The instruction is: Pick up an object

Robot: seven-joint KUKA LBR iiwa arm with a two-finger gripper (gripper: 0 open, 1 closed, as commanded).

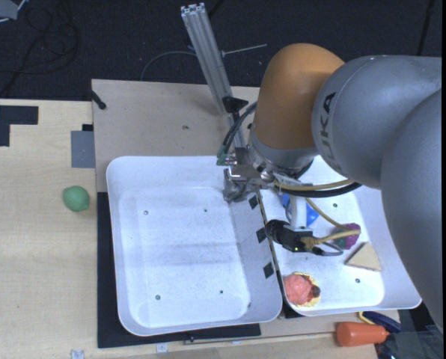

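I see the grey arm with orange band (298, 103) over the right white bin (373, 294); red-pink lumpy object (301, 289) and tan wedge (364, 257) inside. Small green ball (76, 198) lies on bench, left.

we see a pale wooden bench (28, 253) bearing two shallow white bins side by side, the left bin (133, 178) and the right bin (391, 294), over a black mat (103, 305). a green ball (76, 198) lies on the bare wood left of them, and an orange object (361, 333) lies near the front edge.
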